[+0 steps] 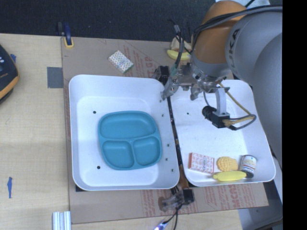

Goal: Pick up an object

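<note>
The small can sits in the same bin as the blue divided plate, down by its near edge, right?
Not quite. The small can lies by the near edge of the neighbouring bin, not in the one that holds the blue divided plate. The camera view shows it.

A tray [129, 139] is being held in the left bin [84, 114]; a packet [201, 162], biscuit [227, 164] and can [248, 164] are being kept along the right bin's [192, 128] near edge, a banana [229, 176] just before them.

Arm [249, 42] in frm right, pincer [180, 91] pointing down.
</note>
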Available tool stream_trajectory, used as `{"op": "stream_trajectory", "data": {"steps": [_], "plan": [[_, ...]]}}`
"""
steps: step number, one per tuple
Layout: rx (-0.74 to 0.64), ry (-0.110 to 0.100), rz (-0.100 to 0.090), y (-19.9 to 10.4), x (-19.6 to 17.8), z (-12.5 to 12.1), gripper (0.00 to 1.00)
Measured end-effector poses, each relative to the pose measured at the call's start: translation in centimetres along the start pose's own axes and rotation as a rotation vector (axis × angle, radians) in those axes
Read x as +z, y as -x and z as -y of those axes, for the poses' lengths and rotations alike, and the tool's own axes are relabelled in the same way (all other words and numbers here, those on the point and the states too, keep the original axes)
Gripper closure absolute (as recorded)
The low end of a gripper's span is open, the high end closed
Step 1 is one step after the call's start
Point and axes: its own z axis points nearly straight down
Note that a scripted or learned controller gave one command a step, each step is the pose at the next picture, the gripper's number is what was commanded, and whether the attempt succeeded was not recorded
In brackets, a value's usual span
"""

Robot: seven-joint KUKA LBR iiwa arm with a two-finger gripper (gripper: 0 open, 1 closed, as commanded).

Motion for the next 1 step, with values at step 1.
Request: {"op": "stream_trajectory", "data": {"steps": [1], "plan": [[0.004, 0.006, 0.0, 4.05, -8.48, -1.43, 0.0]]}}
